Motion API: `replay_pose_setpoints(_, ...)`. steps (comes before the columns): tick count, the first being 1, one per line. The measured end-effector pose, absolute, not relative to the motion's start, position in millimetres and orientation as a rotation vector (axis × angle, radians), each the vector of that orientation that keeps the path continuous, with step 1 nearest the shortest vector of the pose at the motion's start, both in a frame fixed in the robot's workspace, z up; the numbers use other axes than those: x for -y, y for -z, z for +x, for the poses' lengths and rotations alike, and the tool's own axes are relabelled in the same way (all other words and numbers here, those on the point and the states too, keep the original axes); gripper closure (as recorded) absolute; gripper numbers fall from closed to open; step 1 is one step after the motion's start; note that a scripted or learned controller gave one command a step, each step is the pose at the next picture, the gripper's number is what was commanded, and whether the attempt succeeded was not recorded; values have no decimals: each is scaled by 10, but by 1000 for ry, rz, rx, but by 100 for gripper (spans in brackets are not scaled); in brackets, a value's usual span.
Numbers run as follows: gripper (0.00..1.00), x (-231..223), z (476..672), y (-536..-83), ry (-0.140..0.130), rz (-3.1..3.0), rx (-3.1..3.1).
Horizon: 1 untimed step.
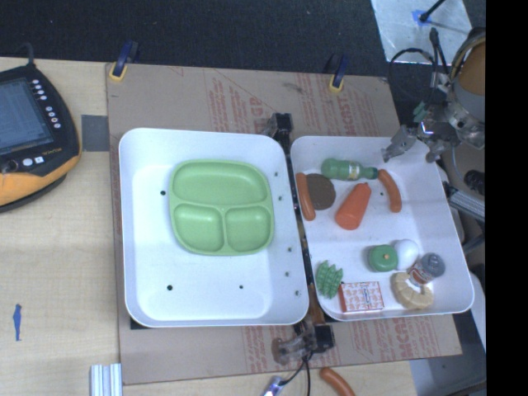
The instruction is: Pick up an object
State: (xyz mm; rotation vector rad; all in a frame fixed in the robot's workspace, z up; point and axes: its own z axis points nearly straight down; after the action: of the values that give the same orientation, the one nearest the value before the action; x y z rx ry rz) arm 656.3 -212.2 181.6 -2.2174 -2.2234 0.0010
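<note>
Jaws: spread, holding nothing
Gripper (410, 143): over the right bin's (445, 213) far right corner
Nearest: sausage (389, 190), green bottle (349, 170), both apart from the fingers
Further: carrot (353, 205), brown patty (319, 192)
Left bin (140, 221): green tray (221, 206)

My arm (466, 73) cut off at right edge, only wrist section in frame. My gripper (410, 145) small and dark against bin rim; finger spacing too small to tell. Teach pendant (29, 134) cut by left edge. Orange sausage-like item (337, 380) on bench at bottom edge, partly cut off. Metal bracket (106, 378) cut by bottom edge. Small box (361, 297) has print too small to read. Brown round item (320, 192) partly overlaps sausage (305, 196); what it is, unclear.
</note>
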Motion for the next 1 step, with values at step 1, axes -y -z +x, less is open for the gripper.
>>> replay_pose_setpoints(1, 0, 2117, 6149, -913, -7, -2214, 2225)
